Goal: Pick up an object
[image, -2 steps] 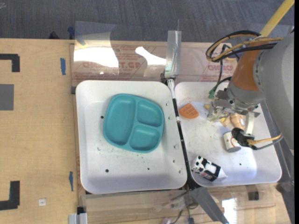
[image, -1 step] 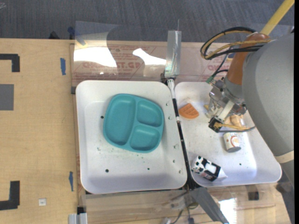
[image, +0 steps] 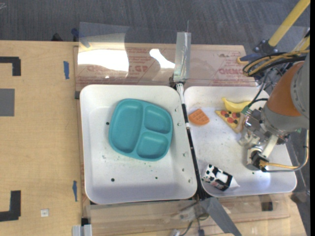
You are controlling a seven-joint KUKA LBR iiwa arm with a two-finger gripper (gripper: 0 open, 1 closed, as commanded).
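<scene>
The right bin [image: 216,146] holds several small items. An orange waffle-like piece [image: 198,117] lies near its left wall. A yellow banana [image: 233,103] lies at the back, with a pizza slice [image: 230,116] just in front of it. A black-and-white spotted object [image: 217,177] rests at the bin's front left corner. My gripper [image: 247,133] hangs low over the right side of this bin, just right of the pizza slice and close to its tip. Nothing shows as held.
The left bin [image: 98,171] carries a teal divided plate [image: 140,129] at its middle. A clear panel [image: 182,58] stands upright behind the wall between the bins. Bare white floor lies in the middle of the right bin.
</scene>
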